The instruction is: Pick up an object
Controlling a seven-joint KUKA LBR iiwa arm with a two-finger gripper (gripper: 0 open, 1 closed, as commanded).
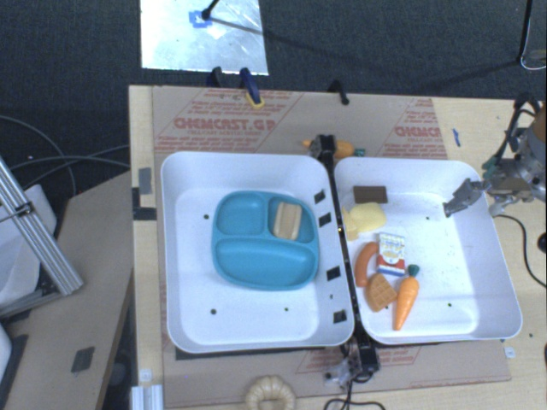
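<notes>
Cardboard-covered surface [222,118] carries two shallow white bins side by side. Right white bin [479,314] holds the candidate objects in a cluster near its left wall: orange plastic carrot [405,300], red sausage [365,263], small white printed carton [391,255], tan cookie-like piece [380,293], pale yellow block [364,219] and brown rectangular block [370,195]. Pincer [455,202] hangs over this bin's upper right, apart from the cluster, grasping nothing, finger state undeterminable; left white bin [184,229] holds a blue divided plate [256,259] with a tan bread-like piece [288,220].
</notes>
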